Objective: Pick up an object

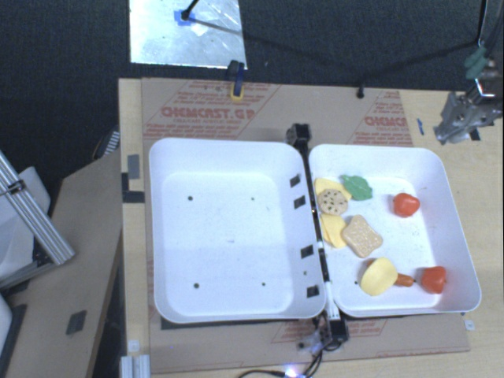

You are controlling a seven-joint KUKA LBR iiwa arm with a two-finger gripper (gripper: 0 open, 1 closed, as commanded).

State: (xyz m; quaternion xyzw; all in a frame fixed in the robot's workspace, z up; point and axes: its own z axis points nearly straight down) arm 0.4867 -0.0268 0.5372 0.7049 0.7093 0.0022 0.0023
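Observation:
The right bin holds several toy foods. A chocolate-chip cookie lies by the bin's left wall, with a green leafy piece just beyond it. A tan cracker rests partly on a yellow slice. A red tomato sits alone toward the right. Near the front lie a yellow lemon, a small orange piece and a red piece. My gripper hangs at the view's right edge, beyond the bin's far right corner and well apart from every object.
The left bin stands beside the right one, with black clips along the shared wall. Both bins rest on a cardboard sheet. A shiny metal plate lies behind the bench, and cables cross the dark floor.

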